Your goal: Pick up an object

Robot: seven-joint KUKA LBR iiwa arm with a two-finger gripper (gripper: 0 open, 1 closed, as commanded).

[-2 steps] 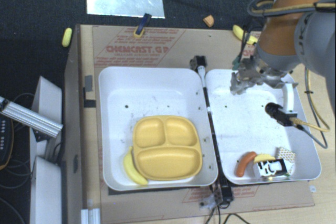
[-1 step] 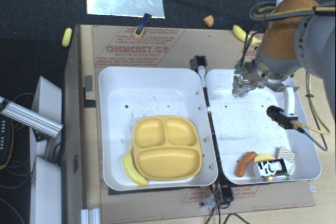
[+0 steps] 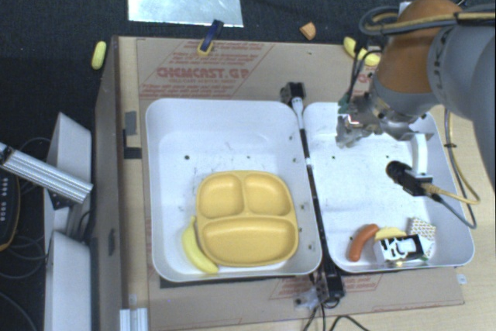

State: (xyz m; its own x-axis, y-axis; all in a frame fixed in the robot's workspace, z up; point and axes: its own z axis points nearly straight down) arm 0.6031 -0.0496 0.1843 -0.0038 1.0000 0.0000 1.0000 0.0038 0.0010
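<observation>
Jaws' state cannot be told above the smooth right bin (image 3: 341,198) holding a curved sausage (image 3: 362,241)

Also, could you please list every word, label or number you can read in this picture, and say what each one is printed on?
"CHEMCAST GP": red print, partly faded, on the brown board under the white bins.
More red print shows on the board's front edge, too small to read.
The small box in the right bin carries black-and-white markings, too blurred to read.
No other text is legible.
</observation>
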